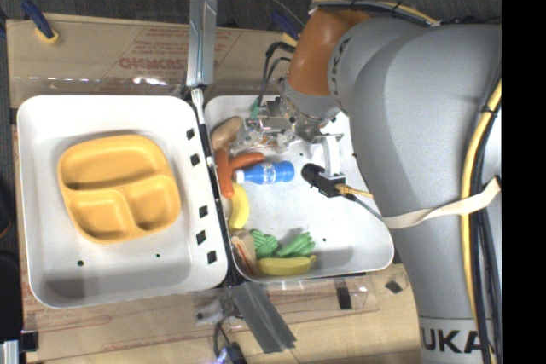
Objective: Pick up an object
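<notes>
My gripper (266, 130) hangs low over the upper left part of the right bin (363, 247), under the orange wrist band. Its metal fingers are just above a red sausage (243, 159) and beside a tan bread roll (225, 131). A small blue and white bottle (266, 175) lies on its side just below the gripper. Further down the bin's left wall lie a banana (239, 209), a green leafy toy (281, 245) and a yellow piece (286, 265). Nothing shows between the fingers.
The left bin (51, 268) holds a yellow divided tray (119, 185). A black connector with a cable (322, 181) hangs over the right bin's middle. The grey arm covers the right side of the right bin. A metal divider (201, 38) stands between the bins.
</notes>
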Motion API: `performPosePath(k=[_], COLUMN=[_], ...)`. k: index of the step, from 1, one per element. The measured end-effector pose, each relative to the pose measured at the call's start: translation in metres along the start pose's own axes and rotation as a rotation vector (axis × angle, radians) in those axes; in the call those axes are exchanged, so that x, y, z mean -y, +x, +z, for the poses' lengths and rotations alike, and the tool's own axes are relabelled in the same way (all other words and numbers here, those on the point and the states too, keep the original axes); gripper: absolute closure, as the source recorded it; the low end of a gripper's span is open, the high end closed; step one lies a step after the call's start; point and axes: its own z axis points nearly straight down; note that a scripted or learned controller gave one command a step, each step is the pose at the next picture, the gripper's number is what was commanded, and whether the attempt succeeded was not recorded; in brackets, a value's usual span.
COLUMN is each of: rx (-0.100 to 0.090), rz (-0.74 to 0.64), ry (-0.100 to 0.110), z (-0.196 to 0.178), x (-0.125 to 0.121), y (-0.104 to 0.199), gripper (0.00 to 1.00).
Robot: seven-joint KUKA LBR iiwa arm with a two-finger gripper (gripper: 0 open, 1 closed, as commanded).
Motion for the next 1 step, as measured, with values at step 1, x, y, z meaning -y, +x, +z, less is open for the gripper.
performPosePath(k=[1], rx=[0.005], rz=[-0.003], ry=[0.003], z=[-0.0095], x=[0.0009], y=[-0.0028], gripper=[1.0])
